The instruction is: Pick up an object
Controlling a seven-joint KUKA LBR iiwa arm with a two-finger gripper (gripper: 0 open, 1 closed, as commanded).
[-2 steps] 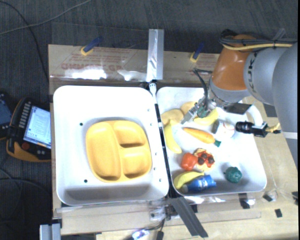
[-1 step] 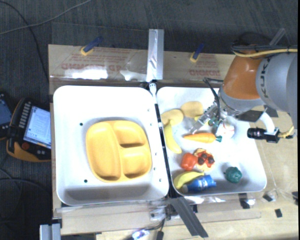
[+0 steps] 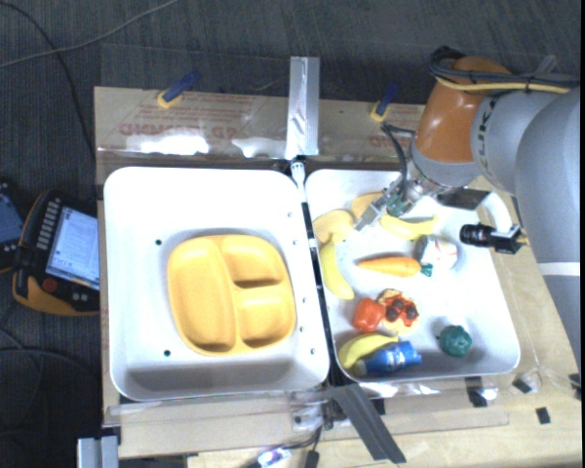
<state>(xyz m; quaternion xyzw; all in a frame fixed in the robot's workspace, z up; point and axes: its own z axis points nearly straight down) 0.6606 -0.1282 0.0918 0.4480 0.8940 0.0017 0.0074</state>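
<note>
Reaching in from the right, the gripper (image 3: 398, 203) hangs over the right bin's (image 3: 487, 305) far side, just above a banana (image 3: 406, 225); its opening cannot be made out. A carrot (image 3: 390, 264) lies nearer.

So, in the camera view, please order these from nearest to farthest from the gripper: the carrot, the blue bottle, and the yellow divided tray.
Measured from the gripper at the top of the right bin:
1. The carrot, just below it, mid right bin.
2. The blue bottle, at the near edge of the right bin.
3. The yellow divided tray, across in the left bin.
</note>
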